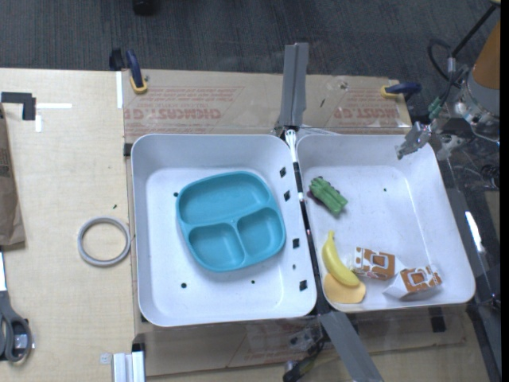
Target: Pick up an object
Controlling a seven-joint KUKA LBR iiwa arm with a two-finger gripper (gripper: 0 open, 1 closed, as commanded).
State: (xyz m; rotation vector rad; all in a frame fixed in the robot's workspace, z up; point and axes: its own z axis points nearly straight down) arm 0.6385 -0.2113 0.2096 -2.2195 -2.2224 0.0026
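Note:
The right bin (445, 213) holds a green ridged object (328, 195) near its left wall. Along the front lie a yellow banana (338, 263), a flat orange-yellow piece (346, 291) and two small orange-and-white packets (374, 263) (418, 280). My gripper (413, 139) hangs over the bin's far right corner, well above and apart from all of these, with nothing seen in it. A blue divided plate (231, 220) lies in the left bin (151, 213).
A divider post (294, 86) rises between the bins at the back. On the wooden bench to the left lie a grey tape ring (103, 239) and scissors (12, 334). Cables (453, 62) hang by the arm at the right.

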